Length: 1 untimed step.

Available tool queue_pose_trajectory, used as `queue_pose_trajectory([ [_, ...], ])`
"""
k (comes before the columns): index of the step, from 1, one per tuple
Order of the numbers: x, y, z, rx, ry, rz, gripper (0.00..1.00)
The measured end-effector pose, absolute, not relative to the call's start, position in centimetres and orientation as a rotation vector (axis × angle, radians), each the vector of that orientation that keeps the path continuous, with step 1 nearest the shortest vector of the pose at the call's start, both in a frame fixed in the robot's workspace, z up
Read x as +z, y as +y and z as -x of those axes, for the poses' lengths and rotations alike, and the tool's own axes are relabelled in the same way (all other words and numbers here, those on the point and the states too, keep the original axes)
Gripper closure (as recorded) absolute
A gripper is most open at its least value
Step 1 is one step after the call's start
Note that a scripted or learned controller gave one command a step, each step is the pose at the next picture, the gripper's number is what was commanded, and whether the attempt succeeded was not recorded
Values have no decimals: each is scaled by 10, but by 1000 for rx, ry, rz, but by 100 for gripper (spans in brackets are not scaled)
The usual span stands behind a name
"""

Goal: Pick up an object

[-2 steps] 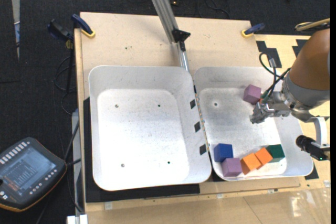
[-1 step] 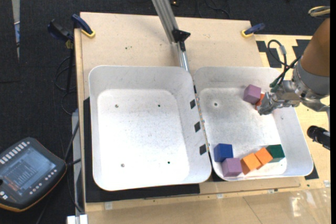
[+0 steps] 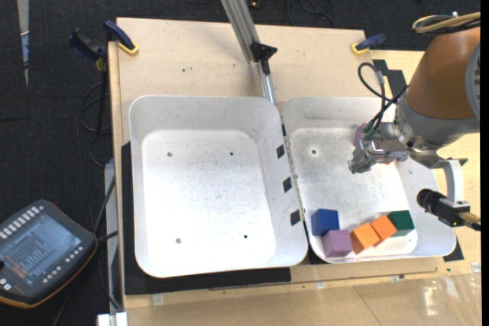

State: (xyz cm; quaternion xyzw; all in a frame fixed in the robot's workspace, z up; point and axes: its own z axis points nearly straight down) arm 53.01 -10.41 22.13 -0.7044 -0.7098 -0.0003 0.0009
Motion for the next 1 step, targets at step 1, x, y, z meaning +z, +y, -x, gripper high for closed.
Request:
queue_pose_trajectory([
  [1,227,-48,-539,-3,-2232,2211,100],
])
